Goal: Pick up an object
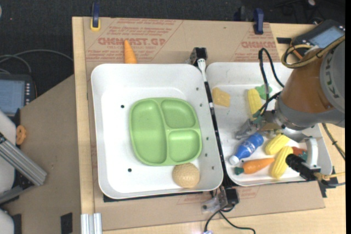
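Left bin (109, 134): we see a green divided plate (164, 130) near centre and a tan ball (186, 175) touching the plate's edge at 5 o'clock. A carrot (129, 52) lies outside on the board, at 12 o'clock from this bin. None of these look like the current target.

Right bin (230, 82): a pale yellow wedge (221, 97) sits alone at 10 o'clock. Everything else is crammed toward 5 o'clock: a corn cob (254, 100) up top, a blue bottle (246, 148), a second carrot (258, 165), two yellow pieces (278, 153) beside them.

Gripper (253, 127) sits low over that pile, just at 12 o'clock from the bottle. Metal fingers (245, 130) look slightly apart, but we can't tell the real opening, and we see nothing between them. So no grasp confirmed.

Risks as we judge them:
- The pile is tight. Closing here could catch two items, or just an edge of the bottle, and it slips out on lift.
- The bottle is round and lies on its side, so it likely rolls away from a finger push.
- Nudged pieces could wedge against the bin wall at 5 o'clock, harder next try.
- The arm's bulk hides the 3 o'clock side, so we can't check clearance there.
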`<state>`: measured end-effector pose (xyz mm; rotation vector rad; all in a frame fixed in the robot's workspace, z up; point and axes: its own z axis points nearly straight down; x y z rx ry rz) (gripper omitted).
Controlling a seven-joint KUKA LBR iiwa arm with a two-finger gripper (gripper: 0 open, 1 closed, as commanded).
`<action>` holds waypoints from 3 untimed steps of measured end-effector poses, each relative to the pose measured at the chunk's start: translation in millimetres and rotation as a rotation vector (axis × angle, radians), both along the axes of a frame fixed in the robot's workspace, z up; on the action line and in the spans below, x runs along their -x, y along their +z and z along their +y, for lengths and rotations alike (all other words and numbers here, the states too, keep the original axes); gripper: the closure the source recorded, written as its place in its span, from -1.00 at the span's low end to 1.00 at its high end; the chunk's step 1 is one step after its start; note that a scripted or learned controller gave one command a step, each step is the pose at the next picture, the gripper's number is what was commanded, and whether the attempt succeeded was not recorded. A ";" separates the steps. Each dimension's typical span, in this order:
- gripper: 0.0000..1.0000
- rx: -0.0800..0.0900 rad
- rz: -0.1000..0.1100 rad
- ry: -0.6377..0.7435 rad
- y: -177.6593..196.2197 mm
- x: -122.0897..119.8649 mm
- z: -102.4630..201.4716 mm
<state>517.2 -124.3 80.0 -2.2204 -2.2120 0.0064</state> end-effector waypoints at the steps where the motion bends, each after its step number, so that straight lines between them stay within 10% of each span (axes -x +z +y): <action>1: 1.00 0.004 -0.010 0.002 14.7 -4.0 0.0; 2: 1.00 0.004 -0.015 0.004 109.3 26.0 7.3; 3: 1.00 0.002 -0.007 0.001 109.7 38.5 -11.9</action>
